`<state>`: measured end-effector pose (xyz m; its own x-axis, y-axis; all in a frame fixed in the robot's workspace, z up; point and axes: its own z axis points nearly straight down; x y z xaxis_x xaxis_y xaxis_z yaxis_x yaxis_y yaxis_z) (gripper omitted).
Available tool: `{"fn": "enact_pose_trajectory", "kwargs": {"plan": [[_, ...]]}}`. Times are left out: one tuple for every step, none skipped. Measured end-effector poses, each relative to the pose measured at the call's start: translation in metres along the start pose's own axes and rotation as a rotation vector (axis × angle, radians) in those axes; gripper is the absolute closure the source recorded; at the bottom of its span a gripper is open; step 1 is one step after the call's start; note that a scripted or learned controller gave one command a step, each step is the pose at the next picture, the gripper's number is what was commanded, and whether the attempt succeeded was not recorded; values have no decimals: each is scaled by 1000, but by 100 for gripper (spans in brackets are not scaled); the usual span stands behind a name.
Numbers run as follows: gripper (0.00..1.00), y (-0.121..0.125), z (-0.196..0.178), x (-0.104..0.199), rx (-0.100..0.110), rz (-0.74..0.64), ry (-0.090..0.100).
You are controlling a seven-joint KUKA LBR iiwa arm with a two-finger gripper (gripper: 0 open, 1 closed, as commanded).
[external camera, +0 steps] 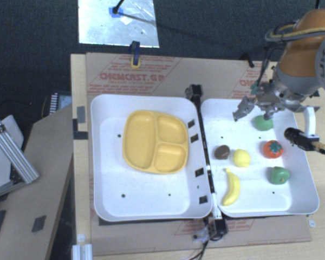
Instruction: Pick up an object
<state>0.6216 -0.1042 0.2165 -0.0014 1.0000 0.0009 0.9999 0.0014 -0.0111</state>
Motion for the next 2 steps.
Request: {"fn": "enact_pose_trajectory", "kwargs": {"plan": [[0,3,-7,0,-12,-2,-1],[0,10,40,-6,-10,1,-1]]}}
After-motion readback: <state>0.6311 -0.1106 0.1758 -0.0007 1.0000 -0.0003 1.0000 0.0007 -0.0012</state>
